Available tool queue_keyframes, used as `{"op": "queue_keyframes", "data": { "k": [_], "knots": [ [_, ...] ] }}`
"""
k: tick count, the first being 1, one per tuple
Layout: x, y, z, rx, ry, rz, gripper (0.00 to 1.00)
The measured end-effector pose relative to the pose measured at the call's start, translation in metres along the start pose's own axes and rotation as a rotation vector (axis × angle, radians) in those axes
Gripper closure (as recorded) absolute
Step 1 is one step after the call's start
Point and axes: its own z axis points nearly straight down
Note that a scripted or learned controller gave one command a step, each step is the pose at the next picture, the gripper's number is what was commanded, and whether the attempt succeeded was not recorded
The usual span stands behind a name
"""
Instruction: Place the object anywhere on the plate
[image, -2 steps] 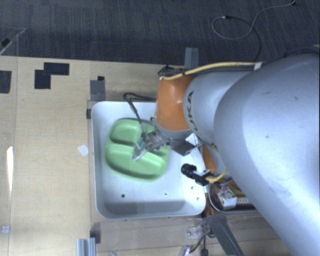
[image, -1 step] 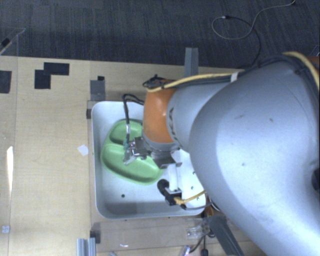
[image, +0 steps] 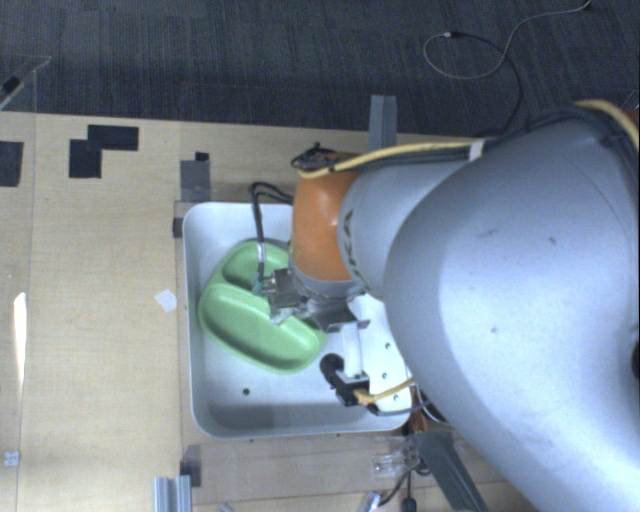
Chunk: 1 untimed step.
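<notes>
A light green plate (image: 250, 335) lies in the left white bin (image: 205, 385), toward its left side. A second green rounded part (image: 240, 263) shows just behind it, and I cannot tell whether it belongs to the plate or is a separate thing. My gripper (image: 285, 300) hangs low over the plate's right rim, under the orange wrist band (image: 315, 235). The wrist hides whatever is beneath the gripper, so no held object is visible.
The large grey arm (image: 500, 300) covers the right half of the view and most of the right bin. Metal posts (image: 196, 178) stand at the bin's corners. Black marker patches (image: 100, 148) lie on the wooden bench at the left.
</notes>
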Motion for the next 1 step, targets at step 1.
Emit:
{"op": "queue_keyframes", "data": {
  "k": [1],
  "knots": [
    [0.0191, 0.0538, 0.0145, 0.054, -0.009, -0.114, 1.00]
  ]
}}
